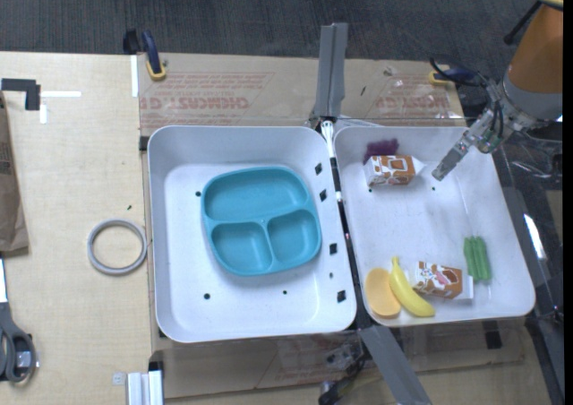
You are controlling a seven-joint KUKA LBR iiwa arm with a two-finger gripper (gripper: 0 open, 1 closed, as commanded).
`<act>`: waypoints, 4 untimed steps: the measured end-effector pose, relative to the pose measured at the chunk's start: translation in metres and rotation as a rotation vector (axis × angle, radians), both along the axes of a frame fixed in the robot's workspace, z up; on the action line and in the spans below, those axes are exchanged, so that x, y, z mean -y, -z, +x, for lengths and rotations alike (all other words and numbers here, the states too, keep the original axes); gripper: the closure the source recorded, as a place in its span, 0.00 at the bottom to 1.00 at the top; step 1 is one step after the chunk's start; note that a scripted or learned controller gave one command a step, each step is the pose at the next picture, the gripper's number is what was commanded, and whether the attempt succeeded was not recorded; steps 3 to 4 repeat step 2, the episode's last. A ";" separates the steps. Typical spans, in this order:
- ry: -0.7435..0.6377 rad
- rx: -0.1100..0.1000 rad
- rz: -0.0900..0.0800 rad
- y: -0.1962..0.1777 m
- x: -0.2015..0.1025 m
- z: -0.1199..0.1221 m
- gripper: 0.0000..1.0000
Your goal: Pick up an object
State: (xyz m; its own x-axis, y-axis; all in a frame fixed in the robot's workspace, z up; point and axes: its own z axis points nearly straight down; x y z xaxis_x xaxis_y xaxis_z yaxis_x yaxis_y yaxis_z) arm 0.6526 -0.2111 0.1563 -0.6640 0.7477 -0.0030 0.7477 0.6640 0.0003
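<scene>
Gripper (445, 167) hovered in right bin (515, 215), jaw state indiscernible. Nearest object, small carton (392, 170), lay just beside. You risked a nudge: slanted approach could push carton away.

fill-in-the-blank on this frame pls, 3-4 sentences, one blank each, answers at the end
1. The blue tray lies in the ____ bin.
2. The banana lies between the orange piece and a ____ carton.
3. The tray has ____ compartments.
4. The gripper is over the right bin, nearest the carton at the ____ of that bin.

Answers: left; small; three; back
</scene>
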 end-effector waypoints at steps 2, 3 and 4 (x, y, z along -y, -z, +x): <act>-0.080 -0.004 0.003 0.067 0.011 -0.118 0.00; -0.080 -0.004 0.003 0.067 0.011 -0.118 0.00; -0.080 -0.004 0.003 0.067 0.011 -0.118 0.00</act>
